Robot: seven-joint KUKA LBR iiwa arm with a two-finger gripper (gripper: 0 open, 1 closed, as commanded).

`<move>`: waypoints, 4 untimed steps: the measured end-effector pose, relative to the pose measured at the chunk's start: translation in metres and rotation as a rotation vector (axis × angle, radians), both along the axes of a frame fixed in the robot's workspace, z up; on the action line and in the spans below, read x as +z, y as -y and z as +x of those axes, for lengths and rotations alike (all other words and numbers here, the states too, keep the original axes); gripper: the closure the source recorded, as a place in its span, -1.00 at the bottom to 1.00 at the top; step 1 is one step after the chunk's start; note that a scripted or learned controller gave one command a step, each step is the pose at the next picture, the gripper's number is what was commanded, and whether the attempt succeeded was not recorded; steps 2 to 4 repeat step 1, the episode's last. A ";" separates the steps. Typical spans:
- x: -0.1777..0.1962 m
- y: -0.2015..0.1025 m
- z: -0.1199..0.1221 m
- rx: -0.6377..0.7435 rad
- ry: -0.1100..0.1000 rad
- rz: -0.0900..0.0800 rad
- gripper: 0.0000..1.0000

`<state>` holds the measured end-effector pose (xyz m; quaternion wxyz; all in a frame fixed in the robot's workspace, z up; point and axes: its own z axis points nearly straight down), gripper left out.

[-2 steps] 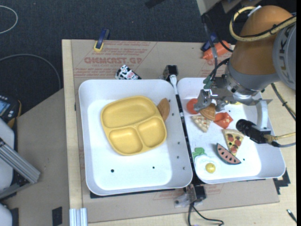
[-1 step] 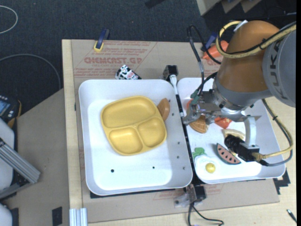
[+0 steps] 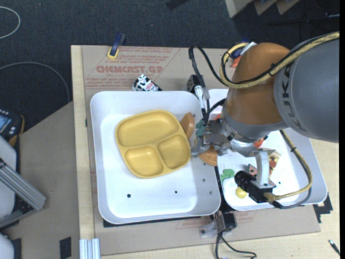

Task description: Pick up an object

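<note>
From my station I see the arm (image 3: pixel 269 96) bulking over the right bin (image 3: pixel 302 166), reaching toward the ridge it shares with the left bin (image 3: pixel 108 161). The yellow divided tray (image 3: pixel 152 143) lies in that left bin, and I'll use it as my marker. Just right of the tray, the hand (image 3: pixel 207 139) hangs low over a brown wooden piece (image 3: pixel 188 124) at the bin wall; I cannot tell its spread. I judge this the descent-to-grasp step; next comes closing, then a straight lift.
</note>
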<state>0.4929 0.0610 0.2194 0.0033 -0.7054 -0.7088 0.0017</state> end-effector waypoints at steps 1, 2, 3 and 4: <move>0.007 -0.010 -0.024 -0.003 0.002 0.000 1.00; 0.007 -0.010 -0.024 -0.003 0.002 0.000 1.00; 0.007 -0.010 -0.024 -0.003 0.002 0.000 1.00; 0.007 -0.010 -0.024 -0.003 0.002 0.000 1.00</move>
